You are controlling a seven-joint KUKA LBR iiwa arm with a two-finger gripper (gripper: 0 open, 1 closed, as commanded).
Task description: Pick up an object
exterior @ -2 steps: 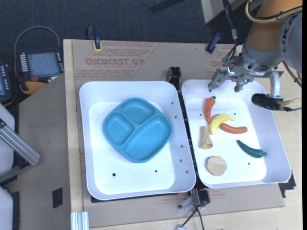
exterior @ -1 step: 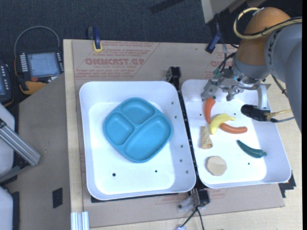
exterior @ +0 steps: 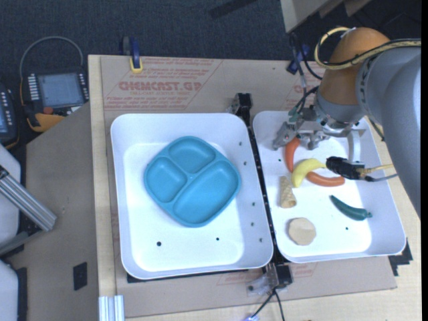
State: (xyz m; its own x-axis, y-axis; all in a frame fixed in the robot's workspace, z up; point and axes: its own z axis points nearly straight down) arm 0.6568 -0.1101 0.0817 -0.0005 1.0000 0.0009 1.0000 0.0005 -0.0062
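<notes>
My gripper (exterior: 299,140) hangs over the far end of the right bin (exterior: 384,236), fingers open. Just below it lies an orange-red carrot-like piece (exterior: 289,158), its upper end between the fingertips but not gripped. Beside that piece are a yellow banana (exterior: 306,170) and a red sausage (exterior: 327,179). Nearer the front lie a tan bread stick (exterior: 287,193), a dark green pepper (exterior: 350,208) and a round tan cookie (exterior: 301,231).
The left bin (exterior: 134,246) holds a blue divided plate (exterior: 192,180) at its middle. A black divider strip (exterior: 259,179) runs between the bins. The grey arm (exterior: 394,92) comes in from the right above the right bin's far corner.
</notes>
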